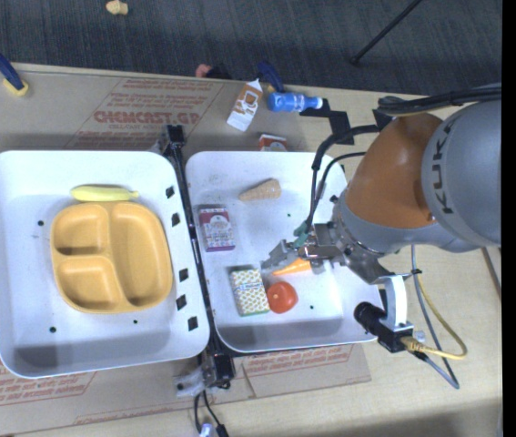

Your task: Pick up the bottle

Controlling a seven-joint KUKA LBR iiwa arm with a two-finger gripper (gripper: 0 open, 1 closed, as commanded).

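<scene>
On my far left, the left bin [7, 244] holds a yellow divided tray [110, 255] with three compartments, lying flat on the bin floor. A banana [104, 193] lies just beyond the tray's far edge, close to it; I cannot tell whether the two touch.

Next comes the right bin [239, 330]. Near its left wall lies a small red packet [216, 228], flat. Nearer the front lies a green-and-white box [249, 291], and a red tomato [281, 297] sits touching its right side. Toward the back of this bin a tan, bread-like piece [260, 190] lies by itself.

My hand [287, 255] is low inside the right bin, just above the tomato. An orange, carrot-like piece [292, 267] shows at my fingertips, but from this angle I cannot tell how far apart my fingers stand or whether they actually grip it.

The bottle [292, 103], blue with a pale cap end, lies on its side on the desk [130, 107] behind the right bin, outside both bins and well apart from my hand. Just left of it a small carton [246, 105] lies tilted on the desk.
</scene>
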